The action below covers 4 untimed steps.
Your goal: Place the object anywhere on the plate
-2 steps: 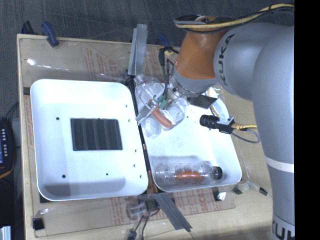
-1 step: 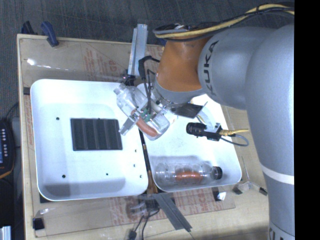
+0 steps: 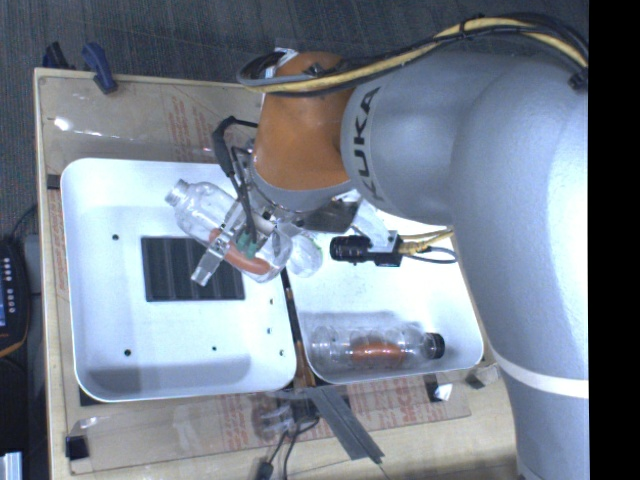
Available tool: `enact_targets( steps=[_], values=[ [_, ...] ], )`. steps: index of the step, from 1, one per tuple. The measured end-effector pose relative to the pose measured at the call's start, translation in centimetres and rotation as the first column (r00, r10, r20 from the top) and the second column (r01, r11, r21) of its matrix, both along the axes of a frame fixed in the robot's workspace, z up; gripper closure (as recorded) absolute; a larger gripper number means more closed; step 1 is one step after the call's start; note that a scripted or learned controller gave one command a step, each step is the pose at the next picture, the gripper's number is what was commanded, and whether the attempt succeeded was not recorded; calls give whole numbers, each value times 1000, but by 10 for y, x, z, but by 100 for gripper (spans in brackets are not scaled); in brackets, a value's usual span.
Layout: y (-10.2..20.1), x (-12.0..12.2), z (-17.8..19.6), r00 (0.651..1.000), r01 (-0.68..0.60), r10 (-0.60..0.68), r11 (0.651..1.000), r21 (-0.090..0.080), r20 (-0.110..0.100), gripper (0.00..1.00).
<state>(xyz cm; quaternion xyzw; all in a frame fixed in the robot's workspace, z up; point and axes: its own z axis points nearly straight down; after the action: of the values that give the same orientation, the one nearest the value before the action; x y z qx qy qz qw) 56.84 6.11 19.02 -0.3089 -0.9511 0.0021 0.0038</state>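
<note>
The left shallow white bin (image 3: pixel 100 268) holds a dark ribbed rectangular plate (image 3: pixel 180 268) on its floor. Above that plate's right edge, the claw (image 3: pixel 232 243) pinches a clear plastic bottle with an orange insert (image 3: pixel 215 213), lifted and tilted. Judging by this, the pick is done; lowering and release onto the plate remain. The right shallow white bin (image 3: pixel 455 288) holds a second clear plastic bottle (image 3: pixel 375 346) lying near its front wall.
</note>
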Motion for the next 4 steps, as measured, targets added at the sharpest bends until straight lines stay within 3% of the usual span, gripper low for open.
enact_targets(
  steps=[1,2,3,4],
  values=[
    [0,-1,0,994,-111,111,994,1,-2,100],
    [-55,7,75,949,316,-316,949,0,8,100],
    [-23,-8,25,997,-74,74,997,1,3,100],
    [-63,70,0,1000,-30,30,1000,0,5,100]
  ],
)
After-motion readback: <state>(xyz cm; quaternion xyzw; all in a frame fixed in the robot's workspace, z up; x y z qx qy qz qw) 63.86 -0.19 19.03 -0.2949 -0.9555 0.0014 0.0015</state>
